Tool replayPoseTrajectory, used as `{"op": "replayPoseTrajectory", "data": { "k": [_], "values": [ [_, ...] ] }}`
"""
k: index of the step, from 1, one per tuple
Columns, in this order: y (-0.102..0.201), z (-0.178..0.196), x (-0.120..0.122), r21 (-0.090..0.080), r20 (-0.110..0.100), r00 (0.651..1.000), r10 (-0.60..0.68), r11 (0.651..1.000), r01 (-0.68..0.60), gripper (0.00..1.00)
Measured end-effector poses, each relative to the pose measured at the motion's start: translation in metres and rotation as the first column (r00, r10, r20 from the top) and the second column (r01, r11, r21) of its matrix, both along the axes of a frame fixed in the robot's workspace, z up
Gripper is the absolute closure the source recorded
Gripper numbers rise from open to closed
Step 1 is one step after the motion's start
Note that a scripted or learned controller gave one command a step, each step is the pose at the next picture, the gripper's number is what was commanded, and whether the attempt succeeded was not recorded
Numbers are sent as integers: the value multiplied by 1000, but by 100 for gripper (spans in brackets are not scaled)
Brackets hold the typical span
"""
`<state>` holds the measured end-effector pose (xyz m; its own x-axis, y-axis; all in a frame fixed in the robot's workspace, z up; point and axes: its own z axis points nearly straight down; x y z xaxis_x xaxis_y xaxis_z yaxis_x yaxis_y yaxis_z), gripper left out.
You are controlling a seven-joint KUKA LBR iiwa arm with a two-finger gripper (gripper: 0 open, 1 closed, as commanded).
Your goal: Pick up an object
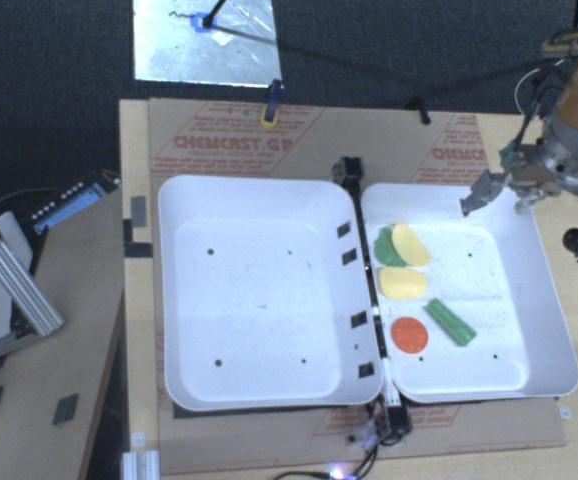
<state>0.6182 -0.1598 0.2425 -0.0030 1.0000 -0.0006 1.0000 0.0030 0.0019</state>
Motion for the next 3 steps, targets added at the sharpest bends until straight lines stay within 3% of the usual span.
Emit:
{"op": "replayPoseTrajectory", "data": {
  "k": [1, 2, 3],
  "values": [
    [0, 12, 1, -1, 4, 1000, 3, 1000, -3, 100],
    [98, 154, -24, 3, 17, 1000, 12, 1000, -12, 100],
    [170, 213, -3, 3, 9, 1000, 10, 1000, -10, 100]
  ]
}}
